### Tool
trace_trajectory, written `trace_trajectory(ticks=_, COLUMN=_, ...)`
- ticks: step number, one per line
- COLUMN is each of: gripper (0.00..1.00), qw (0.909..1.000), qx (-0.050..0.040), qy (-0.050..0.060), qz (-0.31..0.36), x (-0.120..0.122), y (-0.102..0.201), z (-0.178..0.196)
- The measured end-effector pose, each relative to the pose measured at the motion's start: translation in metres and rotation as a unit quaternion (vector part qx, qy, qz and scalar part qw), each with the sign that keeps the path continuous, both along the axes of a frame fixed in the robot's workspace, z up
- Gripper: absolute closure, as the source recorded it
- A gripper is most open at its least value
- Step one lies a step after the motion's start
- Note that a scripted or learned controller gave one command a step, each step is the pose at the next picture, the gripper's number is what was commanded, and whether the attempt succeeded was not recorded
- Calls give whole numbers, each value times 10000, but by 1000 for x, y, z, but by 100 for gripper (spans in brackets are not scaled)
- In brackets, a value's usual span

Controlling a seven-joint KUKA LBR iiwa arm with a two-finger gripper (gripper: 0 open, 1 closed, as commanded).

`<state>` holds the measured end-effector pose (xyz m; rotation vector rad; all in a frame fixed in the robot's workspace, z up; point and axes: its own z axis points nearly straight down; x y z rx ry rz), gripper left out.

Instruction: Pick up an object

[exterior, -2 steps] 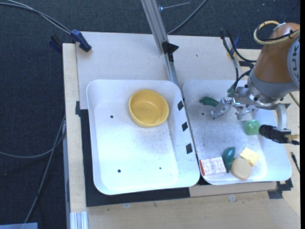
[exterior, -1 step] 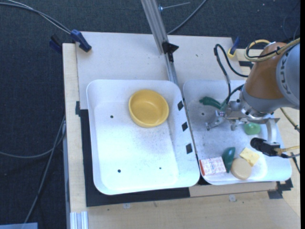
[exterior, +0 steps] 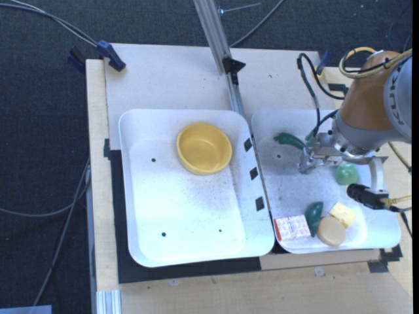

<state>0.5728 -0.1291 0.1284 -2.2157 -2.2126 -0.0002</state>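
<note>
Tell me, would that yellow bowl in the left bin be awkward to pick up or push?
Probably a bit awkward. The yellow bowl looks round and smooth, so a pinch on its rim might slip. It sits upright on a wide base, so a push would likely slide it across the left bin rather than tip it. It looks like light plastic.

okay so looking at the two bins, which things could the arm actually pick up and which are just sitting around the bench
Pickable:
yellow bowl, left bin
dark green piece
light green ball
red-and-white packet
tan round piece
yellow block

Just there:
blue clamp
metal pole
cables
</note>
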Motion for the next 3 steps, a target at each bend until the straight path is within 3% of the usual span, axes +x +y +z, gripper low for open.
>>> trace_trajectory(ticks=2, gripper=100, qw=10000, qx=-35, qy=-89, qz=14, x=1, y=5, z=112)
trace_trajectory(ticks=3, gripper=100, qw=10000, qx=-40, qy=-66, qz=16, x=2, y=6, z=121)
